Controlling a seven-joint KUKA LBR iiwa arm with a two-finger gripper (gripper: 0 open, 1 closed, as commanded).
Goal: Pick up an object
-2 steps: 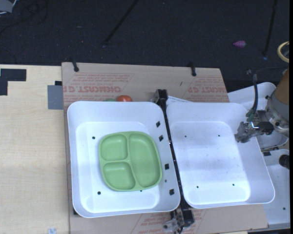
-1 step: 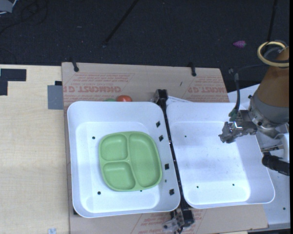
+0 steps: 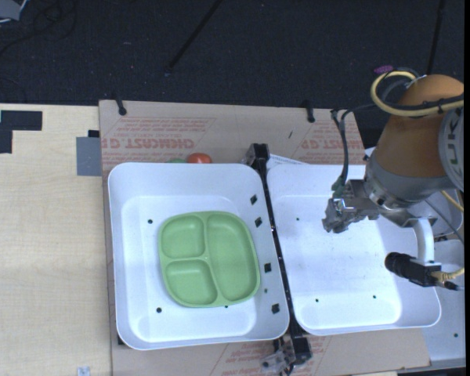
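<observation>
Low in the frame, the two white bins sit side by side on the bench (image 3: 47,249). The left bin (image 3: 129,210) holds a green divided plate (image 3: 207,258), lying flat at its centre, the only thing to pick. The right bin (image 3: 360,304) is where the hand (image 3: 335,216) hangs, near its upper middle, well apart from the plate. It grips nothing; open or closed cannot be told. Higher up, beyond the left bin's far rim, a small red-orange object (image 3: 198,159) peeks out.
</observation>
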